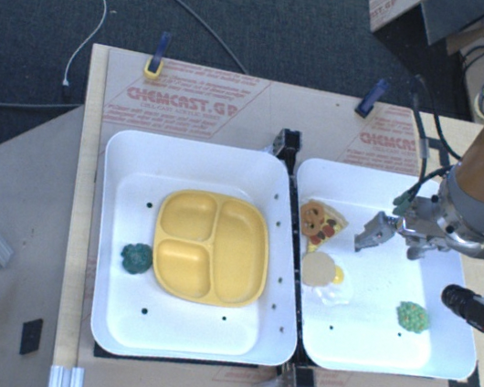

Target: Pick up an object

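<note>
In the right bin (363, 348) a toy pizza slice (321, 220) lies by the left wall. A toy fried egg (324, 275) sits just below it, and a green broccoli piece (412, 316) lies toward the right. The left bin (135, 169) holds a yellow divided plate (212, 248) and a dark green leafy piece (136, 257) at the plate's left. My gripper (396, 242) hangs over the upper middle of the right bin, right of the pizza slice. Its fingers are spread open with nothing between them.
Both bins rest on a cardboard sheet (202, 102) held by blue clamps (158, 55) at the back. A black clip (287, 142) joins the bins at the top of the divide. Cables (425, 128) hang near the arm at the right.
</note>
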You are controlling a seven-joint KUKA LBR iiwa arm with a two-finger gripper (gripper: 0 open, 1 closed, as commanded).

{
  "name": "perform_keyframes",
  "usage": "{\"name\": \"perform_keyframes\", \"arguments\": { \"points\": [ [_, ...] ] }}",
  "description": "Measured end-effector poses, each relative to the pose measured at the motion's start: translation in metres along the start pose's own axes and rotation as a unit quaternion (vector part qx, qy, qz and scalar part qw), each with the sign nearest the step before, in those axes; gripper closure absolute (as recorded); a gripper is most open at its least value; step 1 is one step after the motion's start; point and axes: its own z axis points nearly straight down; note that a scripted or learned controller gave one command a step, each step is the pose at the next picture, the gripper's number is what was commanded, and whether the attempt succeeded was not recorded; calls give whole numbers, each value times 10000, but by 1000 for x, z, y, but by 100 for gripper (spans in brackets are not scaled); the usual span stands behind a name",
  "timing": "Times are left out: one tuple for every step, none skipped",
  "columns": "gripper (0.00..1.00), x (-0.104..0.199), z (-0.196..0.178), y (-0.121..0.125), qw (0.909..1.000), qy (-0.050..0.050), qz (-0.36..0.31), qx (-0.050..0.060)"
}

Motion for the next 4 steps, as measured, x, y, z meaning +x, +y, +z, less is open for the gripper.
{"name": "perform_keyframes", "arguments": {
  "points": [
    [0,-5,47,-7,10000,3,8,28],
    [0,-8,104,-13,10000,0,6,2],
    [0,-7,152,-12,10000,6,10,2],
    [100,-7,137,-9,10000,6,2,-51]
  ]
}}
